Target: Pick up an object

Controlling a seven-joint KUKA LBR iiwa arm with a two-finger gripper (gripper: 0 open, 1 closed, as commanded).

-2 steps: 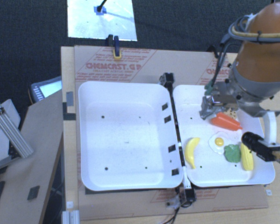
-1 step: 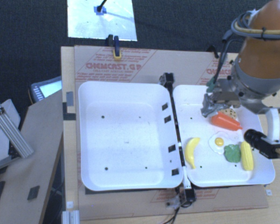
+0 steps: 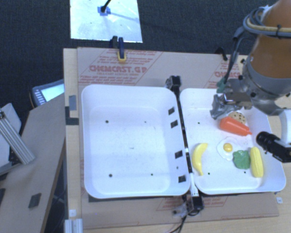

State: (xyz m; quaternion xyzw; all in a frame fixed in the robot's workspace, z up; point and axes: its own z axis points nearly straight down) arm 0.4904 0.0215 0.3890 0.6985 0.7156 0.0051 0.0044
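Hovering above toy food in the right bin (image 3: 281, 184).
Left to right lay a banana (image 3: 199, 158), fried egg (image 3: 226, 148), carrot (image 3: 234, 126), green piece (image 3: 241, 159) and corn (image 3: 256, 161); the gripper (image 3: 223, 107) hung just above the carrot, its grip impossible to tell.

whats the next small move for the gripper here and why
Probably a short drop straight down onto the carrot. The gripper sits in the right bin, just up and left of the carrot's blunt end, with nothing seen between its fingers. The banana and corn lie farther off.
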